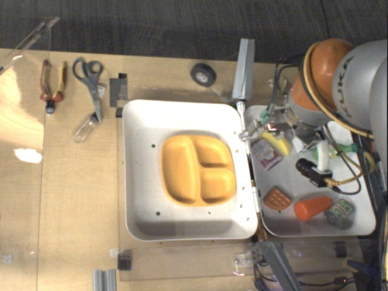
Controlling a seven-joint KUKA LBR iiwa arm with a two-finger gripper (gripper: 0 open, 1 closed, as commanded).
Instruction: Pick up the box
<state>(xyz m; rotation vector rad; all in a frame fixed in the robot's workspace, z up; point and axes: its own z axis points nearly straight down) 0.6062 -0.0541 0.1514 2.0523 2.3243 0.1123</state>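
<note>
Jaws' state cannot be told; gripper (274, 125) hovers at 12 o'clock of box (266, 151). Arm (357, 83) reads "KUKA".

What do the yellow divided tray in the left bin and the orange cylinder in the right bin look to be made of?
The yellow tray looks like moulded plastic with a smooth, slightly glossy finish: rounded compartment edges and soft highlights suggest it. The orange cylinder also seems plastic, matte and evenly coloured, though it is too small to be sure. Both bins look like white, smooth plastic.
</note>
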